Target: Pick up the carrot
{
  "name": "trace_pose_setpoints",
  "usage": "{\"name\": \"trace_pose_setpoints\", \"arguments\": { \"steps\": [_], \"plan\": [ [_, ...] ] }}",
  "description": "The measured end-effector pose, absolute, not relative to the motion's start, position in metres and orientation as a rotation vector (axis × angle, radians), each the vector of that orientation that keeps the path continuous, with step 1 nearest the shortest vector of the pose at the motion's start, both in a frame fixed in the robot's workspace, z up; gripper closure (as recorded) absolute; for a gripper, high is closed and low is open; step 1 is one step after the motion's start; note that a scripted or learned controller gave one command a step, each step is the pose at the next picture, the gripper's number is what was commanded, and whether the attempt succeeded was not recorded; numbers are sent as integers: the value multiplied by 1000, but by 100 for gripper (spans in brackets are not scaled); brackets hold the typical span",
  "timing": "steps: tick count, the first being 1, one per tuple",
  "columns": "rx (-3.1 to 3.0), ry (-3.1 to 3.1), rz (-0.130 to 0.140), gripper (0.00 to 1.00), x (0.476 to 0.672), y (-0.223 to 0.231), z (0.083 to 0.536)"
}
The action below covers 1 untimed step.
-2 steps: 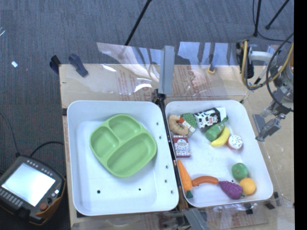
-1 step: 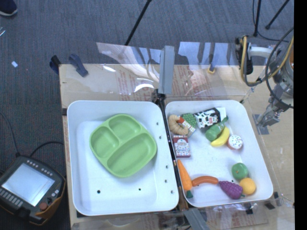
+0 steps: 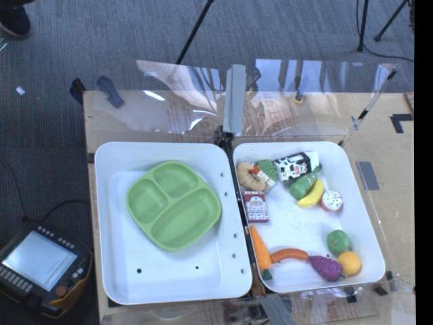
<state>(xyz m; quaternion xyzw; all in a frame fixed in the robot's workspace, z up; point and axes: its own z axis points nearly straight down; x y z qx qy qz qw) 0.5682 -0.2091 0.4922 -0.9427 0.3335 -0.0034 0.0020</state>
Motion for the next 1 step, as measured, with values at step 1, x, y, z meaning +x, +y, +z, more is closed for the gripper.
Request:
{"name": "trace_pose_setpoints", "arguments": {
  "steps": [1],
  "plan": [
    [-3013,860,17,100,540,-204,386]
  ]
}}
